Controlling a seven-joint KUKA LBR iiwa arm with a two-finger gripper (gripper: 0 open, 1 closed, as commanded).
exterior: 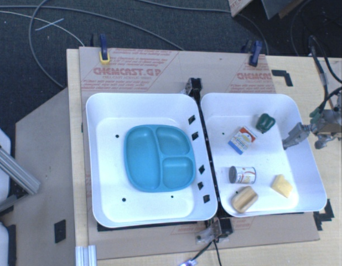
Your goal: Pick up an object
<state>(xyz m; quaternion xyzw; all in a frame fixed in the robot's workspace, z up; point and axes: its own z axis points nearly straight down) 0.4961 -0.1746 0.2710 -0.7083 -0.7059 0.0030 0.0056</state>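
On the cardboard-topped bench (pixel 132 65), hovered at the right bin (pixel 243 96) rim with the gripper (pixel 294 137), grip state impossible to tell. Lifted nothing yet; can (pixel 243 175) and box (pixel 242 139) left lying loose.

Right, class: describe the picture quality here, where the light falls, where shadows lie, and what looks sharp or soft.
Camera view: even, bright light whitens both bins, the right bin nearly washed out; the can and the blue plate cast only short, soft shadows; the gripper at the right rim looks soft; the printed board reads clearly; the dark floor stays dim.
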